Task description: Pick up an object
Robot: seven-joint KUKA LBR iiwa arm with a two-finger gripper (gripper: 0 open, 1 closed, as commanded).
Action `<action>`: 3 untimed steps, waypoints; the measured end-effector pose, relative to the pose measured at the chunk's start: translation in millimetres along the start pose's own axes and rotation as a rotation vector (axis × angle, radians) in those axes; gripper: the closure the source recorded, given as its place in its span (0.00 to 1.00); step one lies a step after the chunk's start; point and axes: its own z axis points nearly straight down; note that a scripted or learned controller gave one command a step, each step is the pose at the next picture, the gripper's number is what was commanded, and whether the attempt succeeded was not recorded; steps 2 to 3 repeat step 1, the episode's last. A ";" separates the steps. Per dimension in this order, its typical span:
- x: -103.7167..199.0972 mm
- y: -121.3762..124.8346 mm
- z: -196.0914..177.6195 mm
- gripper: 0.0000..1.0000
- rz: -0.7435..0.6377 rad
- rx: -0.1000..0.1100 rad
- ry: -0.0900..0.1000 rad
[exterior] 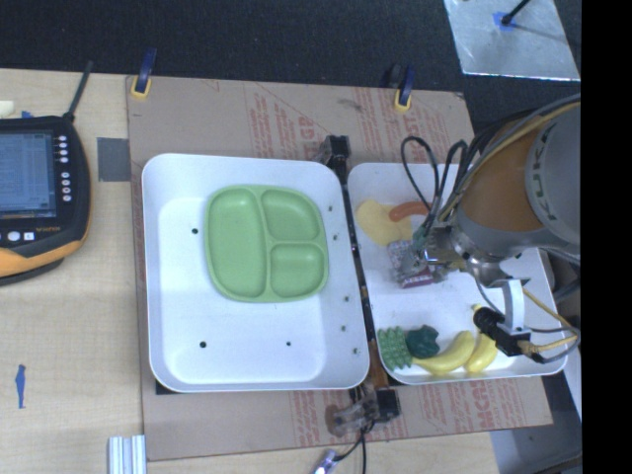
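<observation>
Two shallow white bins sit side by side on a sheet of brown cardboard [296, 117] clamped to the bench. The left bin [168, 265] holds a green divided plate [265, 243] with three compartments, lying flat toward the far right part of that bin.

The right bin [380, 181] holds several small things. At its far left lies a pale yellow piece [373, 221], with an orange-red piece [407, 210] touching its right side. Along the near edge, from left to right, sit a light green knobbly item [393, 345], a dark green item [424, 342] just beside it, and a yellow banana [456, 354] that curves toward the right.

The grey arm [523, 191] with its orange band reaches in from the right over the right bin, black cables looping from it. Its gripper [415, 263] hangs low over the middle of that bin, between the yellow piece on the far side and the green items on the near side. Whether the claw is spread or pressed together cannot be told, and nothing can be made out in it.

At the far left of the bench rests a handheld control pendant [35, 200] with a screen and an orange underside.
</observation>
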 end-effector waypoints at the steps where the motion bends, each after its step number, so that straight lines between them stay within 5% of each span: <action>1: 38.9 88.4 -91.4 1.00 0.001 -0.007 0.001; 3: 38.9 88.4 -91.4 1.00 0.001 -0.007 0.001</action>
